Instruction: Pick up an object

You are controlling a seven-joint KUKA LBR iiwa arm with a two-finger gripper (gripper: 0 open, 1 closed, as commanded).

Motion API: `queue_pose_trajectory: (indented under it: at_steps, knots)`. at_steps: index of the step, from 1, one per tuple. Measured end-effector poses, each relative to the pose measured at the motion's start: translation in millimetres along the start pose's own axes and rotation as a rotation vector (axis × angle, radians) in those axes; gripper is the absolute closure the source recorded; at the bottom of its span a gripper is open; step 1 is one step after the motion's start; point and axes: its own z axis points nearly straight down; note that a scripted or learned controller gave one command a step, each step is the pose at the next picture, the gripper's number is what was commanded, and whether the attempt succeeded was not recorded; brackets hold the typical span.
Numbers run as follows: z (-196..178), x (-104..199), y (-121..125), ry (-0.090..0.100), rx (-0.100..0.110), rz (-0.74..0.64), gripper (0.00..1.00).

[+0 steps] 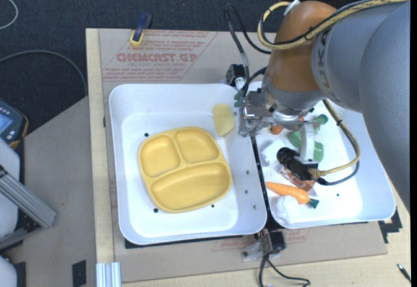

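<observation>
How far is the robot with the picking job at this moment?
Done: the hand is down over the right bin, near a green piece. Under way: no lifted object is visible; the carrot lies on the bin floor and the yellow plate lies in the left bin. Left: a grasp and a lift.

The plate (186, 168) is plain mustard yellow. The bin (124, 168) around it is white, with a few small black dots. Just off the plate's upper right corner lies a paler yellow piece (223, 119). Right of the plate the second bin (365, 194) is white too. In it a carrot (288, 192) is orange with a green tip, beside a green thing (306, 142). Beyond the plate the board (156, 57) is tan with red lettering, and the clamp (139, 29) is blue and yellow. The arm (365, 38) is grey with an orange band (300, 51).
</observation>
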Motion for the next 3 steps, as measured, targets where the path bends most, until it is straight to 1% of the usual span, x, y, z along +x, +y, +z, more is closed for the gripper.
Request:
queue_pose_trajectory:
  at_steps: [1,2,3]
  knots:
    - [-163,-14,-73,0.005,-0.011,-0.007,1.0]
    - [-31,-31,-42,0.002,0.011,-0.003,1.0]
    - [-11,5,-52,0.005,0.007,-0.009,1.0]
